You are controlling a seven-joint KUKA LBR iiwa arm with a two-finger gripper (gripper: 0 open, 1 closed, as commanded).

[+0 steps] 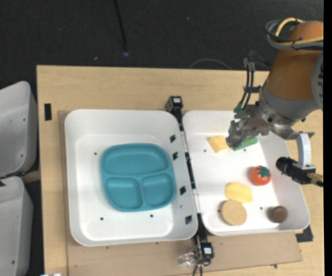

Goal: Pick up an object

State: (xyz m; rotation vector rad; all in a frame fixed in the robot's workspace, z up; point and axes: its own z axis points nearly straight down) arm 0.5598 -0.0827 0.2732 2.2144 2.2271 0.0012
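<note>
Teal divided tray (137, 175) in left bin (73, 154); bench (50, 91) under, prob. wood.

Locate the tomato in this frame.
The tomato lies in the right bin, near its right wall, up and right of the yellow piece and below the gripper.

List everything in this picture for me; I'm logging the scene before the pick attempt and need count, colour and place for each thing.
bins: 2, white, side by side on the bench
divided tray: 1, teal, left bin
yellow block: 1, right bin, beside the gripper
green piece: 1, under the gripper
tomato: 1, red, green top, right bin
yellow oval piece: 1, right bin
tan round piece: 1, near edge
brown ball: 1, near right corner
arm: 1, grey and orange
gripper: 1, low over right bin
</note>
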